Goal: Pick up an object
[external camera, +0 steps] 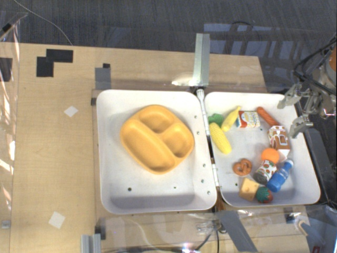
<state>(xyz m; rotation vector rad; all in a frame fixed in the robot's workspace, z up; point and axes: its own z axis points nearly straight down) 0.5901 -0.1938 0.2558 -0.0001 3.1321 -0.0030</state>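
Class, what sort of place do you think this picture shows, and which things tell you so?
Probably a robot lab test bench: two white bins side by side on a wooden table, toy food such as a corn cob, and an end effector at the right edge.

bins (152, 202): smooth white plastic | bench (52, 157): matt pale wood | plate (157, 137): glossy yellow plastic

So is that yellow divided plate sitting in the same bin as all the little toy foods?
No, the yellow plate lies alone in the left bin; the toy foods, like the corn cob, are in the right bin.
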